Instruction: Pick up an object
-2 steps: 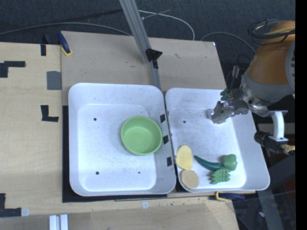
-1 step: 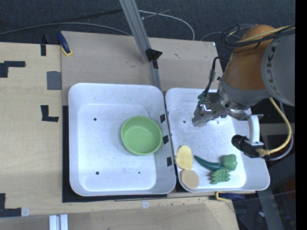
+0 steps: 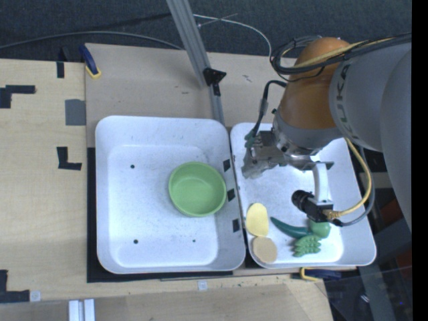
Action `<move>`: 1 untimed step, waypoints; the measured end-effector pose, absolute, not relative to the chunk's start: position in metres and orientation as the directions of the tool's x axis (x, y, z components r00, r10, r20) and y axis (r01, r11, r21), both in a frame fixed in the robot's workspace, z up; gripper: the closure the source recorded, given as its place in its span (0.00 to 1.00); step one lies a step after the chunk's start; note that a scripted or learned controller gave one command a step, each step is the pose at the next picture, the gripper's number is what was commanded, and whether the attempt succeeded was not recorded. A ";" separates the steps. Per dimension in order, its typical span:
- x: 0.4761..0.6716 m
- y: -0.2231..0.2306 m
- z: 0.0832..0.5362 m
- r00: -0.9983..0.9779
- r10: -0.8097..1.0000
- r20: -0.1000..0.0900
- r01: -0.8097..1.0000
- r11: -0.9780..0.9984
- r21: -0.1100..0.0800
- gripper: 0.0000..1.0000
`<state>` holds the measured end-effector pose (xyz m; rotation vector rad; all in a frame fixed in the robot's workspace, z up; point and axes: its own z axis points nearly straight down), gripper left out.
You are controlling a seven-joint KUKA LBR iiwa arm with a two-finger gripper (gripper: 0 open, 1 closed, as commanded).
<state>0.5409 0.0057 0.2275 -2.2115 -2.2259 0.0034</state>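
Observation:
My gripper hangs over the upper left part of the right bin, under the grey arm with its orange band. Nothing shows between its fingers. Toward the bin's front lie a yellow lemon-like piece, a tan round piece, a dark green pepper-like piece and a light green knobbly piece. These sit below the gripper, a short way off from it. A green bowl stands in the left bin, right of its middle.
A grey pole slants down from the top to the bins' back edge. Cables loop around the wrist, and a black fitting with a white bracket hangs over the right bin. Blue-and-yellow clip lies at the bench's back left.

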 end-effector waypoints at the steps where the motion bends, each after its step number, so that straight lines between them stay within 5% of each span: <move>1: 0.539 0.065 0.219 -0.007 1.000 0.001 1.000 0.007 -0.004 1.00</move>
